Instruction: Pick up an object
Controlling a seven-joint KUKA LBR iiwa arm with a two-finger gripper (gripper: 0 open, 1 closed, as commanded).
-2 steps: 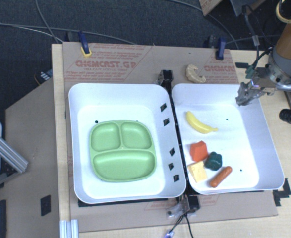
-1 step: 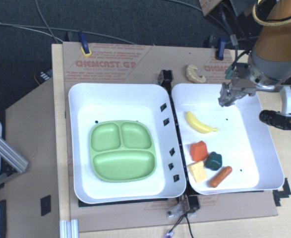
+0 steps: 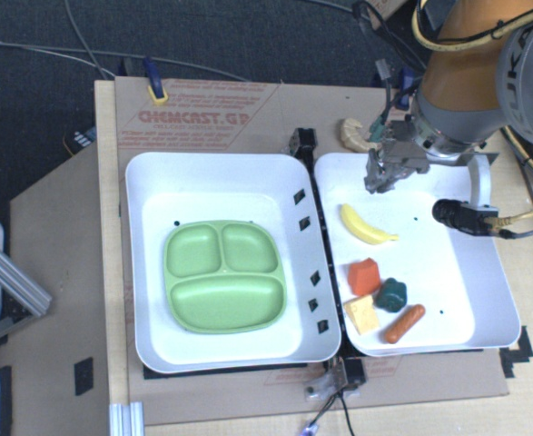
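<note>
Bench: cardboard-topped bench (image 3: 202, 116) bearing two shallow white bins side by side, red print on the cardboard at 12 o'clock of the left bin.
Left bin: left bin (image 3: 148, 189) holds a green divided tray (image 3: 223, 275) lying flat near its middle, two small wells toward 12 o'clock, one long well toward 6 o'clock.
Right bin: right bin (image 3: 466, 289) holds five small objects, all in its 6 to 9 o'clock part.
Banana: yellow banana (image 3: 366, 226) lies flat, at 6 o'clock of the gripper and apart from it.
Red block: red block (image 3: 364, 276) sits at 6 o'clock of the banana, just beside the teal piece.
Teal piece: dark teal piece (image 3: 392, 294) at 4 o'clock of the red block, touching or nearly touching it.
Yellow block: pale yellow block (image 3: 360, 315) at 6 o'clock of the red block, near the bin's front rim.
Sausage: orange-red sausage (image 3: 404, 323) lies slantwise at 3 o'clock of the yellow block.
Arm: grey arm with orange band (image 3: 470, 53) reaches in from 2 o'clock.
Gripper: gripper (image 3: 381, 182) hangs over the right bin's 11 o'clock corner, nothing between its fingers; their spread I cannot tell.
Beyond the bin: a beige lump (image 3: 354, 133) rests on the cardboard at 12 o'clock of the right bin.
</note>
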